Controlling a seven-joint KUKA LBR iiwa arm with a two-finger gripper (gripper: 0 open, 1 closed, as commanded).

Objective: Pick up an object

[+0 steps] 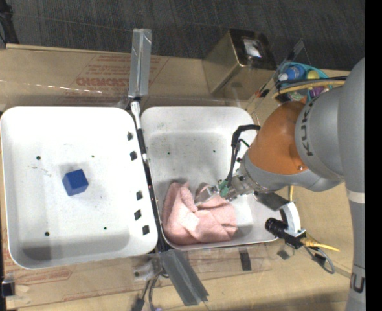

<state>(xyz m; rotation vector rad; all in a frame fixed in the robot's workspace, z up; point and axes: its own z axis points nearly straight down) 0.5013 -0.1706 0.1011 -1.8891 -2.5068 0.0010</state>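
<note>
Two shallow white bins side by side on a cardboard-covered bench, viewed from above at a slant.

Left bin (22, 173): occupying left half of frame. Contents: one small blue cube (75, 181), left of the bin's middle, well apart from all walls. A few dark specks on the floor.

Right bin (191, 125): centre of frame, touching the left bin along a shared dark divider. Contents: one crumpled pink cloth (194, 219), lying in the lower part of the bin, near the lower wall and close to the left wall.

Arm (327, 141): grey with orange band, entering from right of frame, wrist bent down over the right bin's right side.

Gripper (212, 192): low in the right bin, at the upper right edge of the pink cloth, touching or just over its folds. Finger state: cannot tell; tips too small and blurred against the cloth. Hold on the cloth not confirmed.

Surroundings: tan box (233, 60) beyond the right bin, upper centre. Bundle of coloured cables (298, 76) at upper right. Grey metal strut (139, 60) above the divider.
</note>
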